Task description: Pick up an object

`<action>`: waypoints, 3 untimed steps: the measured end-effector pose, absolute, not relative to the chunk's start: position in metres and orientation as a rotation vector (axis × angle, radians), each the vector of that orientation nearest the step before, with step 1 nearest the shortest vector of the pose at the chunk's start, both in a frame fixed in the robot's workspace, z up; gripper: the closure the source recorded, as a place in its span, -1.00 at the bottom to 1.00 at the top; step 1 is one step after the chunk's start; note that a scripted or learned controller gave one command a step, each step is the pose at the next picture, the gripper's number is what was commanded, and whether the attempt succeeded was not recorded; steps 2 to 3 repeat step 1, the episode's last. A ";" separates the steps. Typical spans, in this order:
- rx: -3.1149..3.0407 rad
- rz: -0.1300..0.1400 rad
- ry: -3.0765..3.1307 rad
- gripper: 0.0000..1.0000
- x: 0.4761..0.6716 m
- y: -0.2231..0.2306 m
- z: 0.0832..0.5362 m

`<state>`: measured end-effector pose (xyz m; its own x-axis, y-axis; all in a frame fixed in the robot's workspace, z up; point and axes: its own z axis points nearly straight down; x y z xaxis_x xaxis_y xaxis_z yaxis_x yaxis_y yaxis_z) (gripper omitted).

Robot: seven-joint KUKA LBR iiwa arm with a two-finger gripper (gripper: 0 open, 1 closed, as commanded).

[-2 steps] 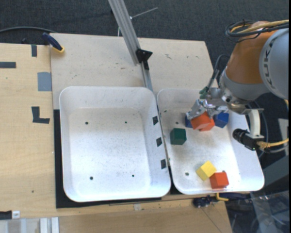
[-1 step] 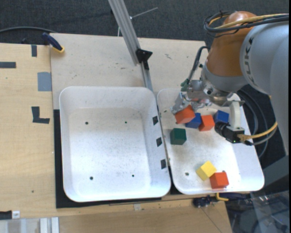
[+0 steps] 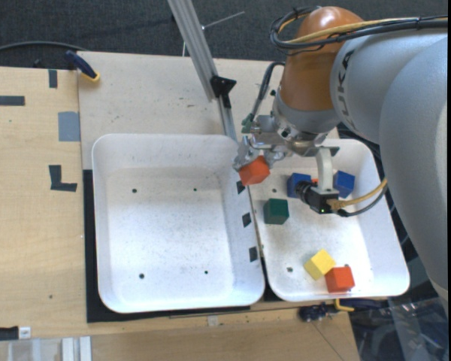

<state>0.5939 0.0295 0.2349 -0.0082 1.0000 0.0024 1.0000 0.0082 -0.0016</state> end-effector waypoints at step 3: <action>-2.213 0.001 -2.227 1.00 0.612 0.080 0.226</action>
